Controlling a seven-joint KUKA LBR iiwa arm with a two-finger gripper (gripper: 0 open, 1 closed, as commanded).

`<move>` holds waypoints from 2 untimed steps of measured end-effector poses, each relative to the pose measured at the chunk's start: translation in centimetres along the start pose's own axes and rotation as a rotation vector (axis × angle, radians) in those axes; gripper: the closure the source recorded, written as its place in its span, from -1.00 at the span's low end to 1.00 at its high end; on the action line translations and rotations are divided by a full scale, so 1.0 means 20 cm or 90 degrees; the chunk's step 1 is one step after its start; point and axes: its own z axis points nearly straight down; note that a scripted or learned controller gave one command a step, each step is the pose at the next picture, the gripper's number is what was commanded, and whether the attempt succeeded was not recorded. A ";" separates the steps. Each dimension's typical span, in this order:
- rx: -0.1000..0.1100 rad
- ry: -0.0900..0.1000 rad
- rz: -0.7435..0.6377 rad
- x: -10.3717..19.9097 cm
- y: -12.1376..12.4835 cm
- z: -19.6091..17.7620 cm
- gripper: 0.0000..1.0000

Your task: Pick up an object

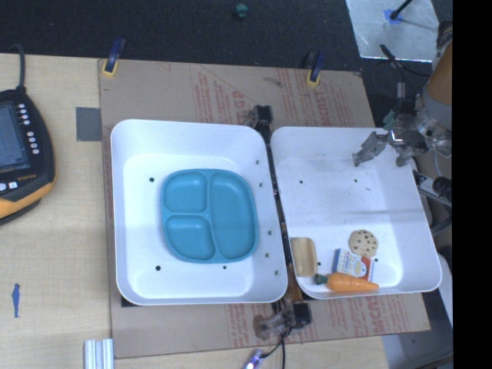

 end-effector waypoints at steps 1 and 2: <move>0.001 0.000 -0.001 0.04 -0.43 0.45 -1.00; -0.001 0.000 -0.001 -0.01 -0.67 0.57 -1.00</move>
